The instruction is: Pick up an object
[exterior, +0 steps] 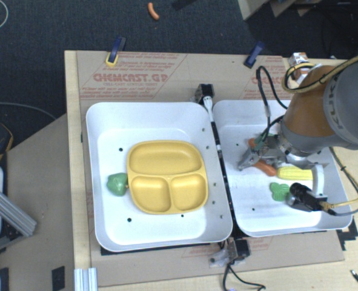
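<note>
Left bin (100,132): a yellow tray (166,176) with three compartments sits mid-bin, and a green lump (117,183) touches its left edge.
Right bin (239,223): the arm (324,111) leans in from the right, low over the middle.
Jaws (251,155): down near the bin floor, pointing left; open or closed, I cannot tell.
Carrot (266,168): orange, just beside the jaws, half under the wrist.
Corn (295,174): yellow, right of the carrot.
Green piece (279,190): just below the corn, lying on the bin floor.
</note>
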Tool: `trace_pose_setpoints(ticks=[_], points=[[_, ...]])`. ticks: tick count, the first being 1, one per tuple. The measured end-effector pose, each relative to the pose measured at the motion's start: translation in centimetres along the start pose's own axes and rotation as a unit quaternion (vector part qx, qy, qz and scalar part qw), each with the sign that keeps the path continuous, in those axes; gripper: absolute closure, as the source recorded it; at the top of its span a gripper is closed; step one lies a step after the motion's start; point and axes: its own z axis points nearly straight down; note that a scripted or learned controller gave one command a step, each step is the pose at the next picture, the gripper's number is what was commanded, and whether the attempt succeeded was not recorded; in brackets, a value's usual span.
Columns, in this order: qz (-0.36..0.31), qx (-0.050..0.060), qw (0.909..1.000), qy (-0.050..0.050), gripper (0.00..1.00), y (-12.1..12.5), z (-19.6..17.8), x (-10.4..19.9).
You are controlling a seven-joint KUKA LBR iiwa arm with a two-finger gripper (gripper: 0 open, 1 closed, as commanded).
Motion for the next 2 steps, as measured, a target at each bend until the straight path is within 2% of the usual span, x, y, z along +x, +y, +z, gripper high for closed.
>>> trace_pose_setpoints(ticks=[1, 2], points=[[0.001, -0.002, 1.0000, -0.001, 1.00, 0.1, -1.2, 0.0], [-0.001, -0.006, 1.0000, -0.002, 1.00, -0.1, -6.9, 0.9]])
